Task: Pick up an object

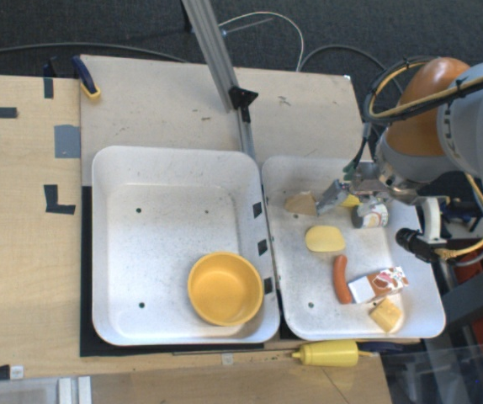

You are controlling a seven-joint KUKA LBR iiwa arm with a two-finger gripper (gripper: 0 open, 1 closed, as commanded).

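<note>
A robotics lab: a plywood table (23, 225) marked with tape carries two white bins (107, 175), loose cables (267, 23) trailing over dark carpet (351, 7), a metal camera pole (212, 40) rising above.

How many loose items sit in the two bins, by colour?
Yellow or tan: 4 (bowl, oval piece, wedge, tan piece)
Red: 1 (sausage)
Red and white: 1 (carton)
Grey and white: 1 (small item)
Total: 7

Yellow bowl (225, 288) in a white bin (111, 225); red sausage (341, 279) beside a pale-yellow lump (325, 239).
</note>
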